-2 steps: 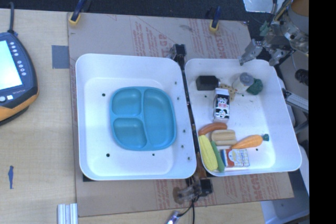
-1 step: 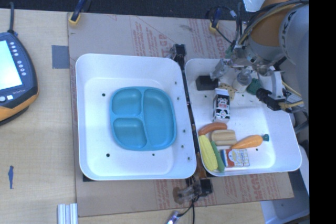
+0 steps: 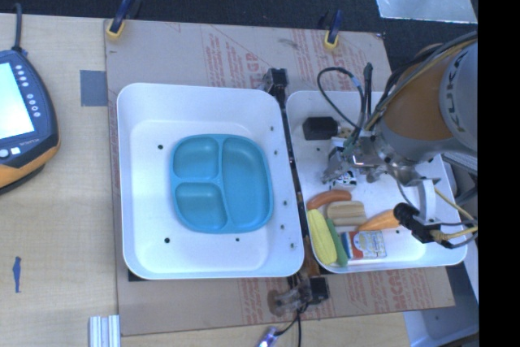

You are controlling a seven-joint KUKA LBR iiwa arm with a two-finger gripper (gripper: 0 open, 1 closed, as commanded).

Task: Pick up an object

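My gripper (image 3: 345,166) hangs just above the hot dog (image 3: 328,197) in the right bin (image 3: 443,256) — grip unreadable — a light, smooth, probably rigid toy best pinched across its narrow middle.

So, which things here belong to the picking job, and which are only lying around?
For the job:
- claw, low over the right bin
- corn cob
- sausage
- carrot
- tan block

Lying about:
- blue divided plate in the left bin
- handheld controller
- two clamps
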